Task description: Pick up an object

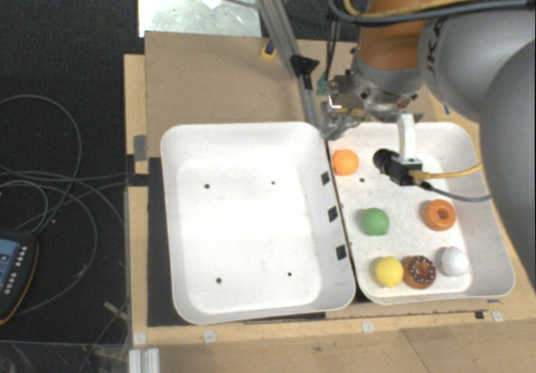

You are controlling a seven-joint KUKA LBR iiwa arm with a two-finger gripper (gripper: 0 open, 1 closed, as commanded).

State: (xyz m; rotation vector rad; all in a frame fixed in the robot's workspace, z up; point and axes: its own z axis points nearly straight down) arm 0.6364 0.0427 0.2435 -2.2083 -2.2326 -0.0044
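Observation:
The right bin (481,195) holds several small objects. An orange ball (345,163) lies near its back left corner, with a green ball (374,221) in front of it. An orange ring (439,214) rests toward the right. Along the front wall sit a yellow ball (388,271), a chocolate doughnut (419,271) and a white ball (454,261). My gripper (339,120) hangs over the bin's back left corner, just behind the orange ball and apart from it. Nothing shows in its grasp.
The left bin (193,145) lies beside the right one, their walls meeting along a ridge (335,212) with black clips. The arm's grey body (486,69) covers the right bin's back right part. A slanted metal pole (276,19) crosses behind the bins.

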